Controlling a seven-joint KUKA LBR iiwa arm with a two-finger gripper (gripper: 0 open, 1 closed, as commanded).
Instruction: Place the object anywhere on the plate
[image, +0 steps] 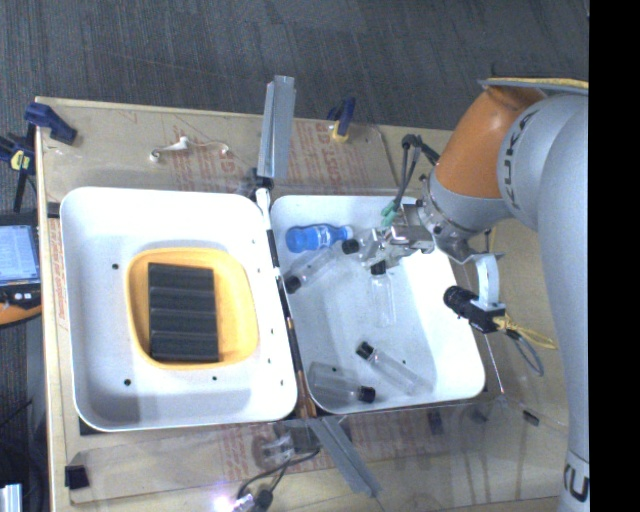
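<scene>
Fingers (380, 262) state unclear to me, hovering over right white bin (455, 350), above clear plastic vial (383, 300), near blue bottle (318, 238).

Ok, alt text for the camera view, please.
The grey arm's hand hangs over the right bin, among a blue bottle and several clear vials. The left bin holds a yellow plate bearing a black ridged block.

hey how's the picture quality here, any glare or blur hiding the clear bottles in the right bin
Camera view: bright, even light washes out the right bin, so the clear bottles nearly vanish, only their dark caps standing out; the blue bottle reads clearly; the gripper looks slightly soft; the yellow plate is sharp.
</scene>
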